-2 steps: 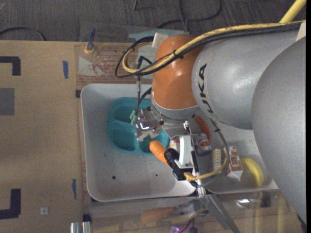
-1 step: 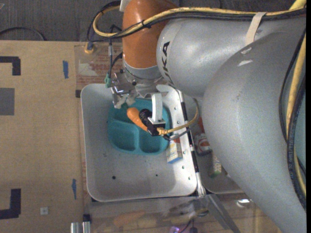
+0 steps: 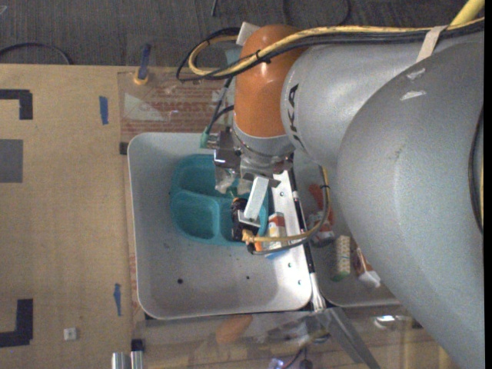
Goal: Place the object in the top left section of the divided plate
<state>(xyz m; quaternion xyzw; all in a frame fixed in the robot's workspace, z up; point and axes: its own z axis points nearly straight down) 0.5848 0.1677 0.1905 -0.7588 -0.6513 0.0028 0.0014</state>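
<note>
A teal divided plate [image 3: 196, 202] lies in the left white bin [image 3: 207, 283], in its upper middle part. My gripper [image 3: 233, 184] hangs right over the plate's right side, under the orange wrist band, and hides that part of the plate. Its lower end is hidden by the wrist hardware. A small orange and white object [image 3: 274, 227] lies just right of the plate, by the bin's right wall.
The right bin [image 3: 350, 294] holds a few small packages, one green and white [image 3: 342, 256] and one white [image 3: 369, 277]. The big grey arm covers most of the right bin. An orange object [image 3: 233, 329] lies outside below the left bin.
</note>
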